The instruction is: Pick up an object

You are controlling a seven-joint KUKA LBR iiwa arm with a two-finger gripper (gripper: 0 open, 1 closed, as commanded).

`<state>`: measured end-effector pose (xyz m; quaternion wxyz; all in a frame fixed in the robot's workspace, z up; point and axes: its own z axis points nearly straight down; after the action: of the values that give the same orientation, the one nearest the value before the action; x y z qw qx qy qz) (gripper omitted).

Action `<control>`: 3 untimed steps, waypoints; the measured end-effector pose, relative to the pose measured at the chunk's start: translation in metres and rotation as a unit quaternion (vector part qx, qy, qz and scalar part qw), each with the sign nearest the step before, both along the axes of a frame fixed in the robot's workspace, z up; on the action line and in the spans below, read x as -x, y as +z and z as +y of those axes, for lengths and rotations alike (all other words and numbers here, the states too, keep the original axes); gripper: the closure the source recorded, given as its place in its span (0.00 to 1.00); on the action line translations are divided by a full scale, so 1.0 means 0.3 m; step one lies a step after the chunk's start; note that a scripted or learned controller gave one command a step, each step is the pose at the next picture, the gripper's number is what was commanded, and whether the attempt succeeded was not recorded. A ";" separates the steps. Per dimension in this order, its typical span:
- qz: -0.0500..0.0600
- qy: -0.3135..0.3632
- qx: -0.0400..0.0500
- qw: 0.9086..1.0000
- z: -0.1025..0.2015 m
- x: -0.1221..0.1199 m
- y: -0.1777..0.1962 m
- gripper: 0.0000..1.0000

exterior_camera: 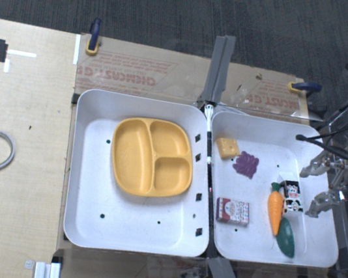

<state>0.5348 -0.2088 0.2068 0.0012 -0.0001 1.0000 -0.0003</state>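
Orange carrot (pixel 274 211) lies lengthwise in rt bin, beside green veg (pixel 287 238).

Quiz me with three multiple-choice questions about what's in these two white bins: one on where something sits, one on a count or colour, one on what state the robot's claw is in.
1. Where is the yellow divided plate?
A. in the left bin
B. in the right bin
C. on the bench outside both bins

2. What colour is the grape bunch?
A. green
B. purple
C. red

3. What is the gripper doing?
A. lifting the carrot
B. holding the plate
C. hanging open at the right bin's right edge, holding nothing

Answers:
1 A: the plate lies inside the left bin.
2 B: the bunch is purple.
3 C: the fingers stand apart with nothing between them; the carrot lies on the bin floor.
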 end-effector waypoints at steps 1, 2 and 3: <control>-0.009 -0.299 -0.001 0.954 -0.039 -0.006 -0.305 0.00; -0.019 -0.485 -0.002 0.874 0.124 -0.060 -0.328 0.00; -0.013 -0.608 -0.007 0.794 0.099 -0.169 -0.329 0.00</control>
<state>0.5853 -0.1793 0.1082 0.0135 0.6078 0.7940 0.0056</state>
